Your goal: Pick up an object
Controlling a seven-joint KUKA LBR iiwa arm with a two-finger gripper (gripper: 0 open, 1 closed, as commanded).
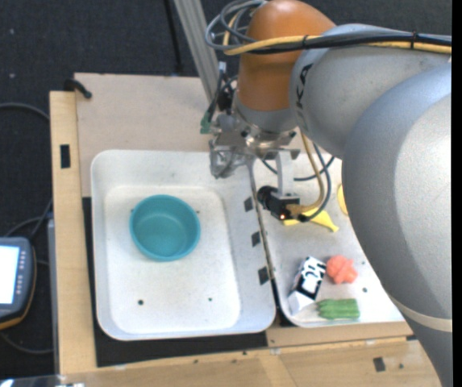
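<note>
The big grey arm [376, 103] comes in from the right and bends down over the top edge of the left bin [110, 216]. Its orange band sits high up, and the gripper [229, 156] hangs under it, close to the bin's top right corner. I cannot tell how the gripper is set — it is too small and dark to see.

The teal bowl [164, 227] sits in the middle of the left bin, well below the gripper and a bit to its left. No other thing lies in that bin. In the right bin [295, 317], beside the bowl's bin, lie a yellow banana [315, 218], an orange toy [342, 269], a green pod [338, 310] and a black and white block [310, 276].

To pick well, I think the arm should choose one thing — the bowl is nearest and has lots of room around it. It should go straight down over the bowl's rim, not its middle, and pinch the thin wall, then lift slowly.
</note>
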